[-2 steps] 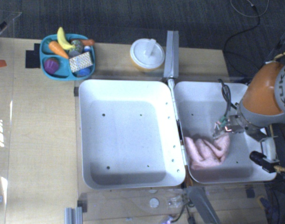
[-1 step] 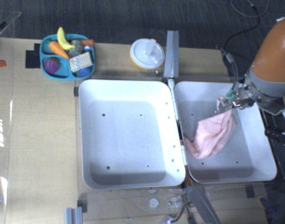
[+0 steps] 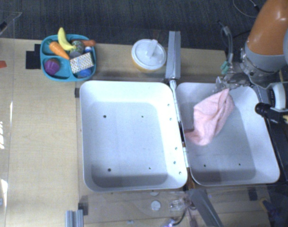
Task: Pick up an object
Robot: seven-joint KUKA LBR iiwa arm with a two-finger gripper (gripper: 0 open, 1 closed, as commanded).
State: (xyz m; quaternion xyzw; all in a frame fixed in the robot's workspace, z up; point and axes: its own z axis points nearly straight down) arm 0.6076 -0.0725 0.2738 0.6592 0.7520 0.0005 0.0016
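Observation:
A pink cloth (image 3: 211,117) hangs over the right bin (image 3: 238,169), its top corner pinched up at the gripper (image 3: 225,85) and its lower folds drooping toward the bin's left wall. The gripper sits at the bin's far edge, below the arm's orange band (image 3: 271,13), shut on the cloth's upper tip. The cloth's lower end seems to touch the bin floor near the divider.
The left bin (image 3: 130,136) lies beside it. Behind the bins stand a blue tray (image 3: 63,56) with toy food and a white lidded container (image 3: 148,54). A metal bar (image 3: 173,51) runs back from the gap between the bins. Black hardware (image 3: 276,112) sits at the right edge.

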